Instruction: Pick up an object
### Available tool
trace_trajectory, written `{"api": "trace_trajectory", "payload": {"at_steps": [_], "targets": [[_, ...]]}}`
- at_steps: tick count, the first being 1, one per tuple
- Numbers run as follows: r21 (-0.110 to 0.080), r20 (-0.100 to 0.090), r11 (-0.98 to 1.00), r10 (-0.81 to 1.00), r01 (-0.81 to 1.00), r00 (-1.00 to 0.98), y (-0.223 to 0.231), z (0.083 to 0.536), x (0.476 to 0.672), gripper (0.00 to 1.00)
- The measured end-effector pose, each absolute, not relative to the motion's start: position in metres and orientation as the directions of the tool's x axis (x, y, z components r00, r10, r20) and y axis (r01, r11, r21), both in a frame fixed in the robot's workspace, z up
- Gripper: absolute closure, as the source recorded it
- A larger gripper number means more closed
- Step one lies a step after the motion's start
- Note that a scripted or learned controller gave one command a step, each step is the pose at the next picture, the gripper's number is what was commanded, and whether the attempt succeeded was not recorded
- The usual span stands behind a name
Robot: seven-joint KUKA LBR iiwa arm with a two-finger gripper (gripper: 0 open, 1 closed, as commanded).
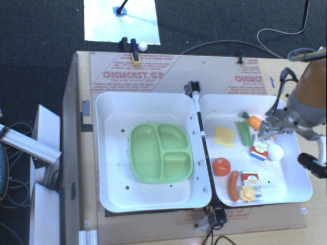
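I had the gripper (pixel 266 130) low over the upper part of the right bin (pixel 301 188), and from the slanted overhead view I could not tell how it was set, since the wrist hid it. It hung just beside a small red-and-white carton (pixel 260 150), which I took as the likely target, with a white egg (pixel 276 152) touching the carton on the right and an orange ball (pixel 254 122) and a green bean pod (pixel 244 132) close above it. The carton lay tilted, its long axis running from upper right to lower left, blue end toward the lower left as far as I could make out. To do this step well I judged the grasp should close across the carton's short side, square to that axis, and come straight down so the egg was not nudged away or pinched along with it. The crowding there was the main risk. The yellow cheese slice (pixel 224 136), tomato (pixel 221 166) and sausage (pixel 234 185) lay well apart, and the green divided plate (pixel 161 153) sat in the left bin (pixel 110 116).
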State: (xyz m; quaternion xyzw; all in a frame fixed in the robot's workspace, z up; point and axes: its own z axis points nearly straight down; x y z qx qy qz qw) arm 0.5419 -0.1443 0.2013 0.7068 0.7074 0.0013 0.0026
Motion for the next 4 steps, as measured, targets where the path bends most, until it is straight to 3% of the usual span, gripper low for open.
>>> {"api": "trace_trajectory", "payload": {"at_steps": [1, 2, 3, 4], "targets": [[0.002, 0.000, 0.001, 1.000, 1.000, -0.001, -0.144, 0.200, 0.541, 0.00], [0.011, -0.004, 0.002, 1.000, 1.000, -0.002, -0.183, 0.089, 0.578, 0.00], [-0.022, 0.007, 0.000, 1.000, 1.000, 0.000, -0.175, 0.083, 0.660, 0.00], [-0.022, 0.005, 0.006, 1.000, 1.000, -0.006, -0.174, 0.092, 0.660, 1.00]]}}
